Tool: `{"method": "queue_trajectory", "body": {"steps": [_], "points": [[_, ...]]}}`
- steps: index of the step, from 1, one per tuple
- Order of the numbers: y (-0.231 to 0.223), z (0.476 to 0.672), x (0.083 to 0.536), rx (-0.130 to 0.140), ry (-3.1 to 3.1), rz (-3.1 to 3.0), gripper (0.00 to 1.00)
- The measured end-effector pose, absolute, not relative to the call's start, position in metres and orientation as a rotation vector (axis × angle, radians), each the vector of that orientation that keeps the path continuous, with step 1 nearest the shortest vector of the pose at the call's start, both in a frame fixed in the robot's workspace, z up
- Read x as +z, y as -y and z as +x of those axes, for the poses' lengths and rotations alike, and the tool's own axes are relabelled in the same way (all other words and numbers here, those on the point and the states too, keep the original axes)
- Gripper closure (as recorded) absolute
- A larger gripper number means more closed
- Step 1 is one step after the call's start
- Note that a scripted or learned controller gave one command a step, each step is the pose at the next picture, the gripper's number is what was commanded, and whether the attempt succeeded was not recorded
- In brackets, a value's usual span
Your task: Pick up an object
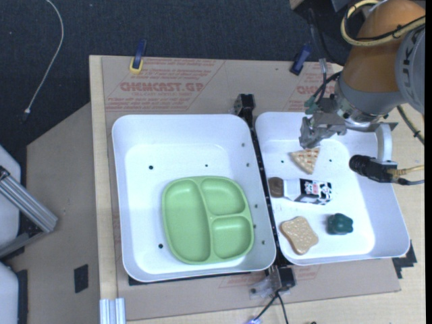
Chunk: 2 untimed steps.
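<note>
In the right bin (378, 238) lie a waffle-like tan wedge (306, 160), a small brown piece (275, 186), a black-and-white carton (311, 190) on its side, a slice of toast (299, 235) and a dark green lump (339, 224). My gripper (312, 136) hangs over the upper part of this bin, its tips just above the far end of the tan wedge. Nothing shows between its tips.
The left bin (135, 147) holds a green divided plate (206, 219). A black clamp (244, 104) sits at the far end of the seam between the bins. A black cylinder (368, 167) with a cable juts over the right bin's right side.
</note>
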<state>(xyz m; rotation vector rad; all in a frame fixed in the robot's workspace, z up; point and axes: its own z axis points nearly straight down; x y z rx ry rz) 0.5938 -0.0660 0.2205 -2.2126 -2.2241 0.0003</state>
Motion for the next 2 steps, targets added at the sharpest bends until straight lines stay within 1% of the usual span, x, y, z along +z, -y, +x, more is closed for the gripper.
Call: {"method": "queue_trajectory", "body": {"steps": [1, 2], "points": [[0.015, 0.585, 0.232, -0.001, 2.226, -2.211, 1.0], [-0.034, 0.58, 0.23, 0.0, 2.225, -2.211, 1.0]]}}
